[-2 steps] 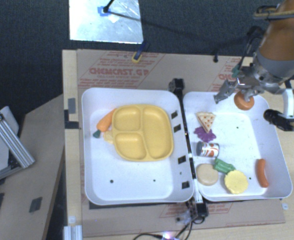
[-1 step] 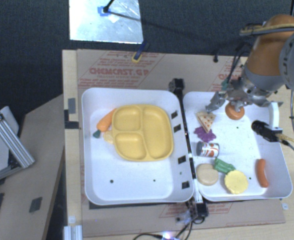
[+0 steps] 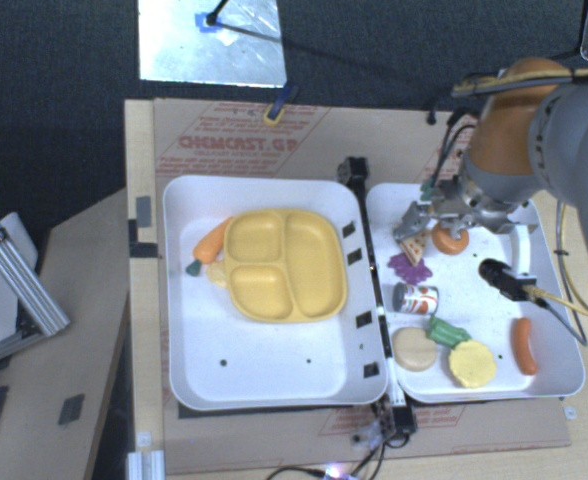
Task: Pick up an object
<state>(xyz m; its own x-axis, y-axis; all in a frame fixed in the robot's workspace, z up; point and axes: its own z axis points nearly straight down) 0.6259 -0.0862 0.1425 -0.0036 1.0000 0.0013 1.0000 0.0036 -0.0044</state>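
The gripper hangs low over the upper left of the right bin, just above a purple toy; whether its fingers are apart or closed, I cannot tell. Nearby lie an orange round piece, a small can, a green piece, a yellow lemon and a sausage. The left bin holds a yellow divided plate with a carrot beside it.

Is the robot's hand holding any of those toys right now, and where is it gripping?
It cannot be told. The hand hangs low over the right bin, above the purple toy, with nothing visibly caught in it.
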